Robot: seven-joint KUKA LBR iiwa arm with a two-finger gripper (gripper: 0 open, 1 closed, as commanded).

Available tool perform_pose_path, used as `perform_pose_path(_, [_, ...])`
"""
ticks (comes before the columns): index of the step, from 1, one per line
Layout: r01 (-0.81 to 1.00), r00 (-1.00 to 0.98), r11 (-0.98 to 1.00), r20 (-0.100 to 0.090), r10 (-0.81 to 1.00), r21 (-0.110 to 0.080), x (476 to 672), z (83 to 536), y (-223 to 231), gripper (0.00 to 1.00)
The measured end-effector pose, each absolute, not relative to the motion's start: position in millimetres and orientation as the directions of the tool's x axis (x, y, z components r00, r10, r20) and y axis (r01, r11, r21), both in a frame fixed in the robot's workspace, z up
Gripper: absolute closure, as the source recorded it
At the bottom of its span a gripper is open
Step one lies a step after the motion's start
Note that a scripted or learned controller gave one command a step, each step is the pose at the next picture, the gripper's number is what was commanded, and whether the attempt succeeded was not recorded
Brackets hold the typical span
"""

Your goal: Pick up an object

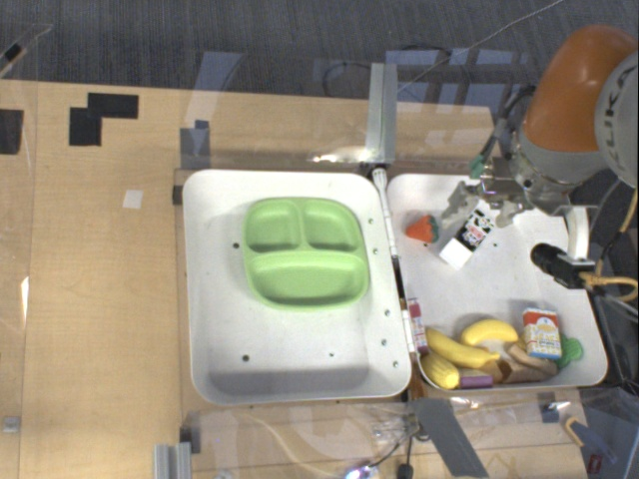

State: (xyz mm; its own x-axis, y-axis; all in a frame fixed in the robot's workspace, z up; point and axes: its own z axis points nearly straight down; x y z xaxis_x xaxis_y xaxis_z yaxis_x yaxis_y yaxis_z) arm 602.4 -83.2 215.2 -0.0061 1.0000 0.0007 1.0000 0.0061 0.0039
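White carton (467,238) between jaws (477,208) | jaws pinching carton, lifted over right bin (499,277) | strawberry (421,230) just left

Lime green divided tray (303,249) in the white left bin (215,357). White right bin (589,372): red strawberry (420,230) with a green top, yellow bananas (461,345), white carton (469,236) with black spots. Arm's orange band (579,88), light wood table (90,297).
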Motion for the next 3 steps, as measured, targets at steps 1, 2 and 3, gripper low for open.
perform_pose_path(1, [0.999,0.028,-0.028,-0.003,1.0,0.035,635.5,118.8,-111.7,0.0])
perform_pose_path(2, [0.999,0.019,-0.019,0.0,1.0,0.032,637.2,108.9,-146.2,0.0])
perform_pose_path(3, [1.0,0.012,-0.012,0.0,1.0,0.029,638.6,108.6,-148.0,0.0])
